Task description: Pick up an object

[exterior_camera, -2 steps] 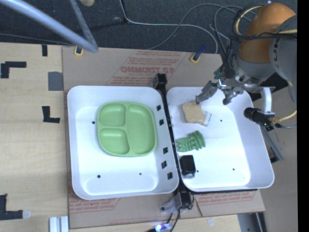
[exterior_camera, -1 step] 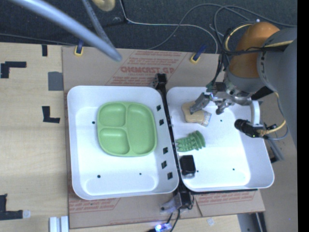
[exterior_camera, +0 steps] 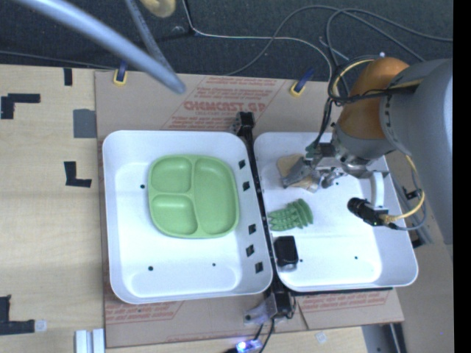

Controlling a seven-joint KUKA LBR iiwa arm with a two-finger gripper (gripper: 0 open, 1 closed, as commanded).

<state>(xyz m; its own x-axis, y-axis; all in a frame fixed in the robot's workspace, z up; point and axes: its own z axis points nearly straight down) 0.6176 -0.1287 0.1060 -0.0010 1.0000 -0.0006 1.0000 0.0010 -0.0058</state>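
1. Grey arm (exterior_camera: 412, 116) with orange band, entering from the right, bent low over the right bin.
2. White left bin (exterior_camera: 125, 271), holding a green three-compartment plate (exterior_camera: 194, 195) lying flat at its centre.
3. White right bin (exterior_camera: 397, 271), touching the left bin along a black divider; it holds the loose objects.
4. Gripper (exterior_camera: 305, 176), over the far left part of the right bin. Whether the pincer is released or clenched cannot be told; its tips merge with a tan object (exterior_camera: 288, 169) beneath them.
5. Green ribbed object (exterior_camera: 291, 216), lying just near of the gripper, apart from it.
6. Black object (exterior_camera: 285, 251), small, against the divider wall at the near left.

Risk, as judged: the tan object sits close to the bin wall, so a closing grip could push it aside or catch only an edge and drop it on lifting.
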